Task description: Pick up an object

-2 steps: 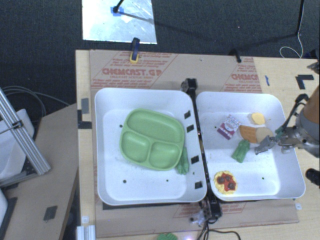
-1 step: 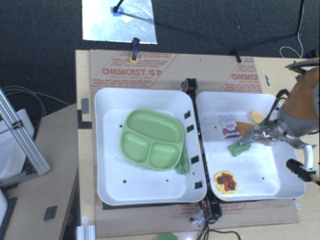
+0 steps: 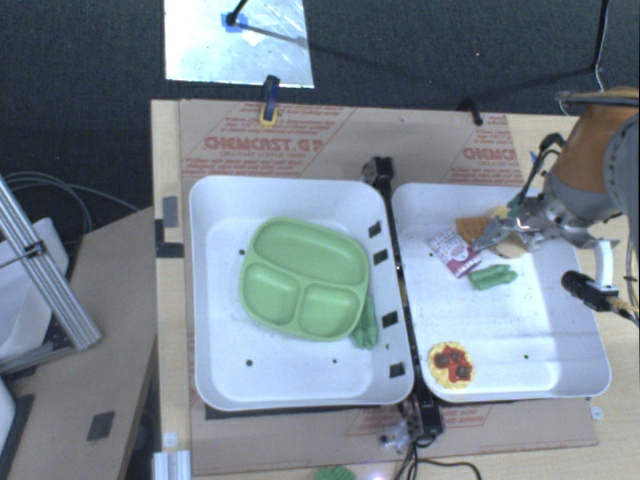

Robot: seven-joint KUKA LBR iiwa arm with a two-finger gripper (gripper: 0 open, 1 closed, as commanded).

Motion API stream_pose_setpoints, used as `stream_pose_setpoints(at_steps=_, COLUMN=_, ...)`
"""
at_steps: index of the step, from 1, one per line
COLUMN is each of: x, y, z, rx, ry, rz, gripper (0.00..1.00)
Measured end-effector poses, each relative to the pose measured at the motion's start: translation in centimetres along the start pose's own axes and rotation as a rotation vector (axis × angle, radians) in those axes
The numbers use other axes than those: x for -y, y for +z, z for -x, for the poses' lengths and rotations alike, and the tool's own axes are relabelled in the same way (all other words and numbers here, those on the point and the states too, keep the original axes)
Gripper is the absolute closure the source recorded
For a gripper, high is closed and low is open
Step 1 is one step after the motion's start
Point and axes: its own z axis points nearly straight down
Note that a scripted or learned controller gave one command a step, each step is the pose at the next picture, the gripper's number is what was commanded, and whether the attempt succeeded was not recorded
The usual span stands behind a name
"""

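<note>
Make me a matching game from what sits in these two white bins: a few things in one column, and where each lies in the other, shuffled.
Things:
1. green divided plate
2. small pizza
3. green pod
4. pink packet

Places:
A. right bin, near corner by the divider
B. left bin, in the middle
C. right bin, just left of the green pod
D. right bin, below the end effector

Pairs: 1-B, 2-A, 3-D, 4-C
</note>
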Motion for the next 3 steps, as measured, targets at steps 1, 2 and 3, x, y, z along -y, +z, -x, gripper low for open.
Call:
stream_pose_setpoints(at_steps=1, x=-3.6, y=0.4, z=0.2, rx=-0.003, ry=0.000, rz=-0.018, gripper=0.00)
stream_pose_setpoints(at_steps=2, x=-3.5, y=-0.7, z=0.2, rx=-0.004, ry=-0.001, rz=-0.019, gripper=1.00)
stream_pose_setpoints(at_steps=3, x=-2.8, y=-6.7, z=-8.7, rx=-0.003, ry=-0.002, rz=-0.003, gripper=1.00)
